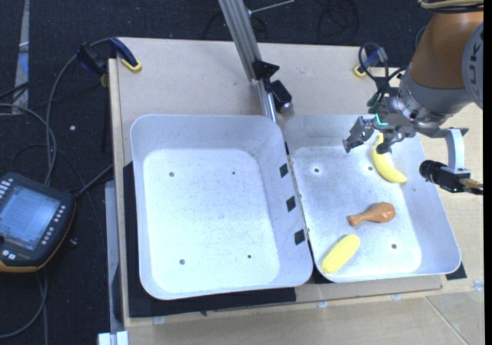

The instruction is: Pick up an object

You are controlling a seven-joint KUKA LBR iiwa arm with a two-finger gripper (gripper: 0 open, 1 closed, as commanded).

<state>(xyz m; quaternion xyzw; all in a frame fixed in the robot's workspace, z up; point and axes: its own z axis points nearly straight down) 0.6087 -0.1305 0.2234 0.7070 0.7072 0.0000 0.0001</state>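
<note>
Fingers (358,138) of your gripper (371,140) stand spread wide with nothing between them, at the right bin's (430,259) twelve o'clock edge. Your curved yellow banana (388,167) lies just beside them, toward five o'clock.

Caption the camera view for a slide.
Open gripper hovers beside a banana in the right bin, near a drumstick and corn cob.

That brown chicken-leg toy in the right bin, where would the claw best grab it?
Probably from above, across the thin handle end of the chicken leg. It lies flat, with its narrow part pointing left toward the corn cob side. The fat end is rounder and likelier to slip. The claw is near the banana.
</note>
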